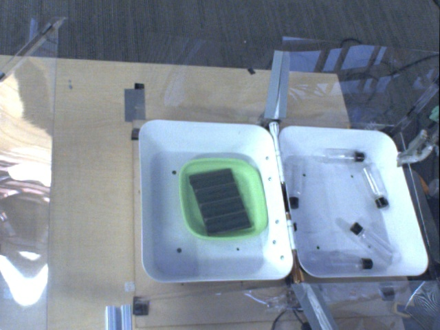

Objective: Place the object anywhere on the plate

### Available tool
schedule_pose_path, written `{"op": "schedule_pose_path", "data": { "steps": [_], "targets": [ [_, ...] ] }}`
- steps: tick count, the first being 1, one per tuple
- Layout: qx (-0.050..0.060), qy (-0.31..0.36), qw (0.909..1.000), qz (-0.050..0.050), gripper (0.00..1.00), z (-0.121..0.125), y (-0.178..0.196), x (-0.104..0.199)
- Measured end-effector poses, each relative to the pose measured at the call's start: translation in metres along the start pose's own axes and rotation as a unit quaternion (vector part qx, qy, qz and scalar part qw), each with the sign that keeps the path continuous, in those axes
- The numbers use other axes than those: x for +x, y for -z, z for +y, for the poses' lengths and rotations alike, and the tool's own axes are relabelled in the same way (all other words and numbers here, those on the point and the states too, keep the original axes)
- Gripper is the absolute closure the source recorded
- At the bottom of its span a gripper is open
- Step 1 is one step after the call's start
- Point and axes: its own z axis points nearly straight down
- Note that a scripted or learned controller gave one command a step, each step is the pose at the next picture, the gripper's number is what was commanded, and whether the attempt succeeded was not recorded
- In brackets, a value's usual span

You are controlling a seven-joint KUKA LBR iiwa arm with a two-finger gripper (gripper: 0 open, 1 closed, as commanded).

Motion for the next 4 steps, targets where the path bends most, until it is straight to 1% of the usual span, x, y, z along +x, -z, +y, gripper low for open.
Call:
{"op": "schedule_pose_path", "data": {
  "steps": [1, 2, 3, 4],
  "targets": [
    [-0.005, 0.048, 0.9988, 0.0, 0.0, -0.006, 0.1, -0.005],
    [0.0, 0.063, 0.998, 0.0, 0.0, -0.01, -0.023, 0.0],
    [-0.005, 0.085, 0.9964, 0.0, 0.0, -0.005, 0.098, 0.001],
    [0.0, 0.065, 0.9979, 0.0, 0.0, -0.02, -0.01, 0.017]
  ]
}}
